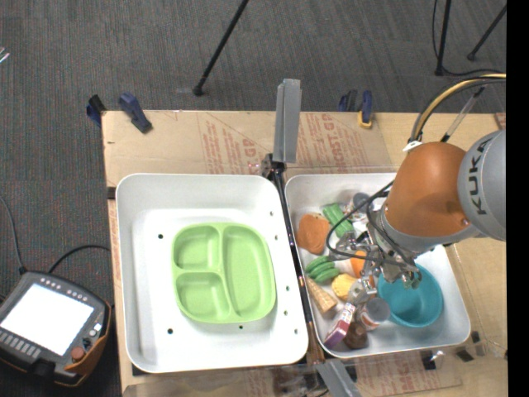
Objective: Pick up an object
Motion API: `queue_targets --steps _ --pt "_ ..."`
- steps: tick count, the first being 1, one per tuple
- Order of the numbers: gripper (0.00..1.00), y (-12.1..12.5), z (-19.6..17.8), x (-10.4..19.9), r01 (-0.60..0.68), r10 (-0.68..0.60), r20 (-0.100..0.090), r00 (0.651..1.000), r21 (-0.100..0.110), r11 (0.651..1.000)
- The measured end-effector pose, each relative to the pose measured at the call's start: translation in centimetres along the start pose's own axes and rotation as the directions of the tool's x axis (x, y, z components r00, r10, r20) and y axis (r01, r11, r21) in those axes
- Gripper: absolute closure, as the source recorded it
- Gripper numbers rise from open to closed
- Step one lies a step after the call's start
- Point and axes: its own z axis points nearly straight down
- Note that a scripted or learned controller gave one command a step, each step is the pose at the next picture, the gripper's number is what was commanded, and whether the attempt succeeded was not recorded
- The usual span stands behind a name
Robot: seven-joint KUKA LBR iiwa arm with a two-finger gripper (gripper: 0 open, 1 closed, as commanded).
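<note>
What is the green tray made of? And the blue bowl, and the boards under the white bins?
The green tray looks like plastic: one even lime colour, smooth, with rounded moulded compartments and a soft sheen. The blue bowl also looks like plastic, plain teal and smooth, though glazed ceramic can't be ruled out. The boards seem to be cardboard: dull brown, flat, with red printed lettering.

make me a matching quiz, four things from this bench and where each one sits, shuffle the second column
Things:
1. green divided tray
2. teal bowl
3. orange toy food
4. handheld control pad

Places:
A. on the floor at the view's lower left
B. middle of the left bin
C. lower right corner of the right bin
D. right bin, close to the divider between bins

Pairs: 1-B, 2-C, 3-D, 4-A
</note>
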Motion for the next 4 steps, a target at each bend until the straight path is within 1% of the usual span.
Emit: queue_targets --steps 1,2,3,4 --pt "1.0 0.2 -0.9 -0.1 0.006 -0.006 0.001 1.0 -0.001 1.0" --pt "1.0 5.8 -13.8 0.4 -0.107 0.107 0.01 0.994 -0.001 0.994" --pt "1.0 2.7 -2.5 4.3 0.14 -0.14 0.016 0.99 0.002 0.99" --pt "0.0 2.6 -2.5 4.0 0.14 -0.14 0.023 0.99 0.006 0.99"
